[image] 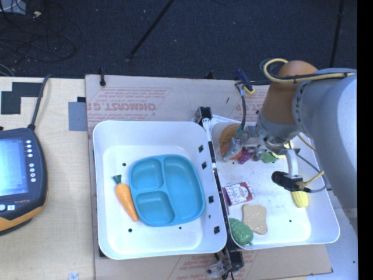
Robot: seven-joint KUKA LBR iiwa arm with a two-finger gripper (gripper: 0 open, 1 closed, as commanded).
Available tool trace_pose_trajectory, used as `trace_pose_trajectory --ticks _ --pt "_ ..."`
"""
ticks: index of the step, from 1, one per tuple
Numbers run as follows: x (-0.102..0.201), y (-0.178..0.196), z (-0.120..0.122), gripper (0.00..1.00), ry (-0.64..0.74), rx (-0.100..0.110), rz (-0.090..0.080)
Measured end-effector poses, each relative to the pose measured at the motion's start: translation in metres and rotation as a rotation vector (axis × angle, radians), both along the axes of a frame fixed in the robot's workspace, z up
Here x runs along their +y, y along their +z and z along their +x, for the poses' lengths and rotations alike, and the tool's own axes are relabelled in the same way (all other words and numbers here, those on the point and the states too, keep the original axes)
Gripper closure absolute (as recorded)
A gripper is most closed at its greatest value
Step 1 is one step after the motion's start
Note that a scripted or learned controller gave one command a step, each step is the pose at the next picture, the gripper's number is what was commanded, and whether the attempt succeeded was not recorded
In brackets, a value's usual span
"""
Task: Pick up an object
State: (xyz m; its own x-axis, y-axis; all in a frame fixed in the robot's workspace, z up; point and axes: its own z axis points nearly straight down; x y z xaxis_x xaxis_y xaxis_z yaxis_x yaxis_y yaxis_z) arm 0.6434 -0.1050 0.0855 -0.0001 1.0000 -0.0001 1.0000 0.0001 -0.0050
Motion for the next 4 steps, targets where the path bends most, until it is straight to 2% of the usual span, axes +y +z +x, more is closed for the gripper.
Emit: trace_pose_trajectory --ticks 1,2,3,4 --pt "0.023 0.0 0.0 0.0 0.002 0.003 -0.001" --pt "0.003 0.0 0.0 0.0 0.0 0.0 0.0" --pt "0.003 0.008 -0.002 1.0 0.001 0.014 0.002" --pt "0.041 0.134 -0.059 1.0 0.003 -0.007 0.002"
